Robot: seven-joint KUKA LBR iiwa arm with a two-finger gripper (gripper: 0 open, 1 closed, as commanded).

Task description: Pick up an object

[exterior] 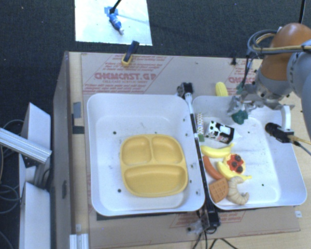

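One fixed camera looks down slantwise on both white bins [145, 105], arm [300, 66] entering right.

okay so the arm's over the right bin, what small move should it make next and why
Probably move toward the near-left part of the right bin, then descend. The gripper hovers at the bin's far end beside the black-and-white toy, while the banana, pizza slice, waffle and croissant cluster there as targets.

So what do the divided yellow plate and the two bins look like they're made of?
Yellow plate: probably moulded plastic, with an even colour, soft sheen and rounded compartment walls. Left bin and right bin: probably thin formed white plastic, smooth with rounded corners and rolled rims, though the view leaves this open.
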